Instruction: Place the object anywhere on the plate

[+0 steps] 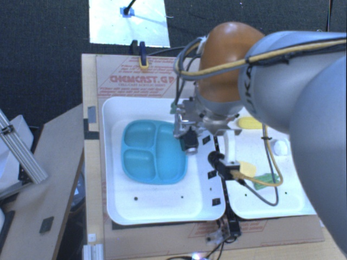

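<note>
Nearest us, the blue plate (152,150) sits in the left bin (116,199). We should centre before releasing. The jaws hang over its right edge; whether they are spread or pinching the object, we cannot tell.

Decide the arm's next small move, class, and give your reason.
Probably lift and swing right: the claw hangs at the blue plate's right edge, while the yellow objects lie in the right bin.
</note>
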`<state>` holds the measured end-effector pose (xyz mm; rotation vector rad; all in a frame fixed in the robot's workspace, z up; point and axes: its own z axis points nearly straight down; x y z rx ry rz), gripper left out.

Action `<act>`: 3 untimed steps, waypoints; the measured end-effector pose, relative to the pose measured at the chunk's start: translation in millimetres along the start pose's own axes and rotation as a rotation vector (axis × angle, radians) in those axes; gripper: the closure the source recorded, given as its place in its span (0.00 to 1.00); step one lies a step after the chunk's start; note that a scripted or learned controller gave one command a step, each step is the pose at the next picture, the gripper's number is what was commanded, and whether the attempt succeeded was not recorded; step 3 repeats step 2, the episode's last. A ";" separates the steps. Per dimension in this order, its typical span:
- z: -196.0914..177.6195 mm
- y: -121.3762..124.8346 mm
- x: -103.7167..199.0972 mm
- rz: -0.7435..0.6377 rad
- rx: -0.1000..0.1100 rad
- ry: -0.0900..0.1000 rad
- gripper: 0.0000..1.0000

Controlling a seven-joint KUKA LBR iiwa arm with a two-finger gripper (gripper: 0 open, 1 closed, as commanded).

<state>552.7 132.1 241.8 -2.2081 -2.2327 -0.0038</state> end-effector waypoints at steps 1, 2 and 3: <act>20.4 -16.3 47.6 0.002 0.003 -0.001 1.00; 19.2 -15.1 44.5 0.007 0.000 -0.002 0.00; 19.2 -15.1 44.5 0.007 0.000 -0.002 0.00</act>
